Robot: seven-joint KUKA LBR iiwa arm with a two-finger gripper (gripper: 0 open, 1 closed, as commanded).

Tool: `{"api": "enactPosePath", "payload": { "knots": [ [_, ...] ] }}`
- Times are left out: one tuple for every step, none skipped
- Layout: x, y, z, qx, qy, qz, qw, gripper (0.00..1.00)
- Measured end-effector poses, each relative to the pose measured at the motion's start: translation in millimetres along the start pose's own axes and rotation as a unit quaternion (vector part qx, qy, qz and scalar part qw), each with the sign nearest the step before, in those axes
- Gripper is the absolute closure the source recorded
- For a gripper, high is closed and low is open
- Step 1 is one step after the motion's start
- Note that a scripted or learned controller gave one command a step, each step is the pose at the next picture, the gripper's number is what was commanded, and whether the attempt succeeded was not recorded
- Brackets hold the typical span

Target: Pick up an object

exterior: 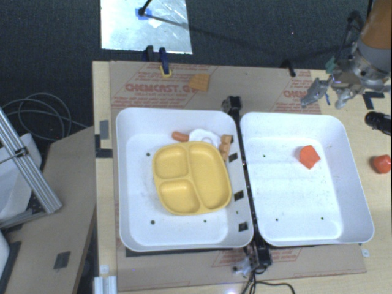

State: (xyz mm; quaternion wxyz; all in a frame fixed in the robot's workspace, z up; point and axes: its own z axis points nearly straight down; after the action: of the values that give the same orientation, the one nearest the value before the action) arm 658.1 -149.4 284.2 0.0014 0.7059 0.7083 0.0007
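Observation:
An orange block (309, 156) lies in the right bin (343, 225), toward its far right part. In the left bin (131, 225) a yellow divided plate (190, 178) fills the middle, with a small orange sausage-shaped piece (180, 136), a white cup-like item (204, 137) and a tan piece (225, 144) along its far edge. My gripper (327, 94) hangs above the bench beyond the right bin's far right corner, its two fingers spread open with nothing between them.
A second orange item (381, 163) sits on the bench right of the right bin. A tan square (199, 82) and a yellow-blue clamp (164, 63) lie behind the left bin. A shiny metal sheet (146, 17) lies on the floor beyond.

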Motion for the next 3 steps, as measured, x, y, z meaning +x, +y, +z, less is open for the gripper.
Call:
{"api": "enactPosePath", "payload": {
  "knots": [
    [-28.0,-51.5,92.4,0.006,0.001,0.003,1.0,0.0],
    [-58.1,-42.7,176.2,0.003,0.0,0.002,1.0,0.0],
    [-56.8,-39.7,159.4,-0.001,0.0,0.001,1.0,1.0]
  ]
}}
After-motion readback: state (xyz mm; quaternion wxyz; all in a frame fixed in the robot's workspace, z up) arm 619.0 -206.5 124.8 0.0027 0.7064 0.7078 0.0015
